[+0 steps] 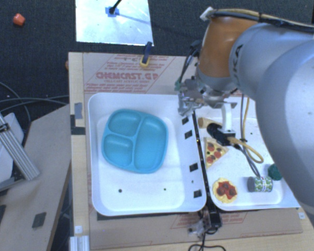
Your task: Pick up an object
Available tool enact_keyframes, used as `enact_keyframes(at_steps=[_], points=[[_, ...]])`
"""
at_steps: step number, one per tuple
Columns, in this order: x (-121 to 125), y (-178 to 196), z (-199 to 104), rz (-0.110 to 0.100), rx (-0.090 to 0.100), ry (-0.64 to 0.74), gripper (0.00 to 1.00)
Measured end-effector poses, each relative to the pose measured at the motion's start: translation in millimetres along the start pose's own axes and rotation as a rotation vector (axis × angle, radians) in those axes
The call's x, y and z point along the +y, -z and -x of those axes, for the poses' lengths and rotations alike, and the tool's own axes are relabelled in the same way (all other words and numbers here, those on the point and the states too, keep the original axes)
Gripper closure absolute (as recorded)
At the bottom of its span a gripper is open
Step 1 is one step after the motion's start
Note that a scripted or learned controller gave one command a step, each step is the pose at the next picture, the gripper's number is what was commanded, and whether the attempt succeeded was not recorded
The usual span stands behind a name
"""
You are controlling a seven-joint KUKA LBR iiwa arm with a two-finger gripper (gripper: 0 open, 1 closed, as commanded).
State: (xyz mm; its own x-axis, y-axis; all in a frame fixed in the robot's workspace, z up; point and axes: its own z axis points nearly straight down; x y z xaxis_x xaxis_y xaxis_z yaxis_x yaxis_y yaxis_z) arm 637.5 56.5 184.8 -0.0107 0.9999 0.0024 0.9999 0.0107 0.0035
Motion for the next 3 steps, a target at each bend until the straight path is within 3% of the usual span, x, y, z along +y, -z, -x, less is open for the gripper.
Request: enact_keyframes(at_steps=[1,2,3], points=[[-22.6,-15.4,-65.4,-0.004,0.001,0.0,1.0],[-94.8,39.5,-78.3,-0.005,0.0,-0.004,1.0],[-63.4,-40.7,-60.9,-0.008,-0.004,-0.012,1.0]])
